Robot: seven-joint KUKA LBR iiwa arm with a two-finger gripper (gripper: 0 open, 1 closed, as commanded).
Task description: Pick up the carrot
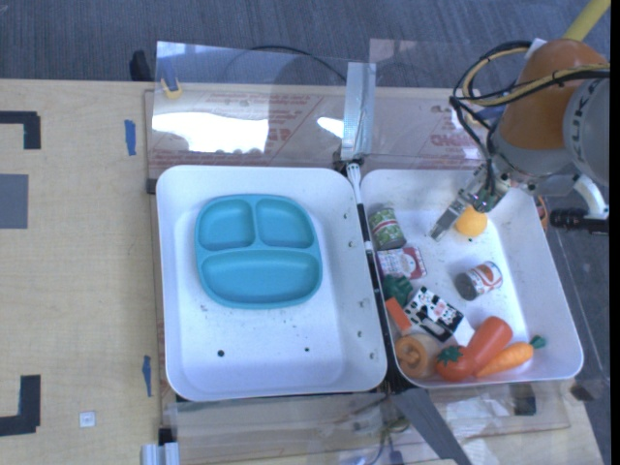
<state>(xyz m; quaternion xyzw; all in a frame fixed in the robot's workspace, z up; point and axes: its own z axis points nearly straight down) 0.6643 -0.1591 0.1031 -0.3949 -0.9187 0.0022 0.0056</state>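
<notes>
While low, carrot [506, 359] well below tool [463, 211].

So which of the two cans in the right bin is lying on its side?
The silver can near the bin's middle lies on its side, its round end showing. The green-labelled can by the divider stands more upright.

We see a glossy plastic carrot [508, 359] well below the metal fingers [448, 221], smooth white plastic bins [281, 381], a matt blue tray [259, 250] and pale wooden bench [73, 289].
</notes>
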